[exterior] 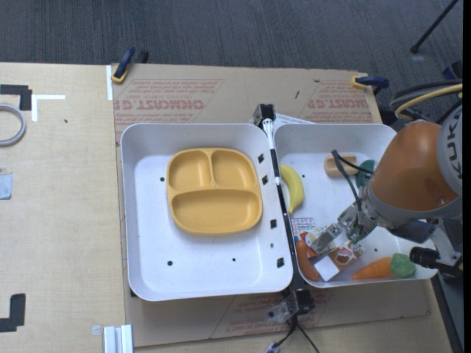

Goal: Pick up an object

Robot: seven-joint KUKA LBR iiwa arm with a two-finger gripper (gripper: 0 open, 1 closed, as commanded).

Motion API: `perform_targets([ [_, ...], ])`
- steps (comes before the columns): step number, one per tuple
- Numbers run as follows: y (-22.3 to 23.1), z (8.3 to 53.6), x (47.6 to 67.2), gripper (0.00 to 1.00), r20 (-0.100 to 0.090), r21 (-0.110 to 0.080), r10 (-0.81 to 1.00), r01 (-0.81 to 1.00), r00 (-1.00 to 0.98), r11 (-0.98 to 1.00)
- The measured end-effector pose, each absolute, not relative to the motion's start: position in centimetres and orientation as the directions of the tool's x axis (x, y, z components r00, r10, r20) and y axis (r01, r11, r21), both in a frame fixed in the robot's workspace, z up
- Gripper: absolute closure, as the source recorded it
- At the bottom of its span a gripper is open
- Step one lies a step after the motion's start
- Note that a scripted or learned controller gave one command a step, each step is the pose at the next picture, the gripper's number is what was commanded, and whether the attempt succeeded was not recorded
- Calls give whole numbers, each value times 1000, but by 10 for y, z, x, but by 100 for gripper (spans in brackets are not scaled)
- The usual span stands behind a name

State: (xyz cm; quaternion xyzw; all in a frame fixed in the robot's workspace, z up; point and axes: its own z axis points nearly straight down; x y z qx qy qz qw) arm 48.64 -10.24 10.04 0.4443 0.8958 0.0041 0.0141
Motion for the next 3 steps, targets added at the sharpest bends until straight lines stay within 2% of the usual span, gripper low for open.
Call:
perform_targets([
  [1, -107, 94, 480, 0, -6, 3, 514, 514, -858, 858],
  [2, -107, 104, 481, 100, -6, 4, 517, 517, -856, 856],
  [3, -29, 247, 479, 100, -4, 2, 494, 494, -869, 869],
])
